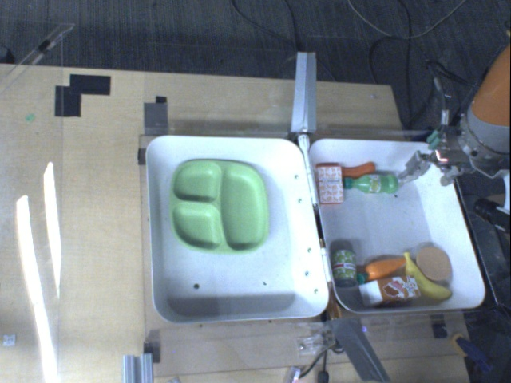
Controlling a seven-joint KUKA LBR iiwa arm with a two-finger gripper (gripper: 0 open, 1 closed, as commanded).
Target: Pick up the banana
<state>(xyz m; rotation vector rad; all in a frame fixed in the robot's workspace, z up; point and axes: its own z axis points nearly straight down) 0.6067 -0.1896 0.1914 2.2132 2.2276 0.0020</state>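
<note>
The banana (425, 283) lay in the near right corner of the right-hand bin (415, 222), wedged against a brown round item (435, 263), an orange piece (385, 266) and a packet (390, 290). The gripper (431, 167) hung over the bin's far right side, well apart from it, fingers spread with nothing between them. In such crowding it could easily catch a neighbour or slip off the curved fruit.

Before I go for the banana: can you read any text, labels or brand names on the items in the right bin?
None are legible.
Red-and-white box: printed face, too blurred to read.
Green bottle: label too small.
Small can: label blurred.
Brown-labelled packet beside the banana: print unreadable.
</note>
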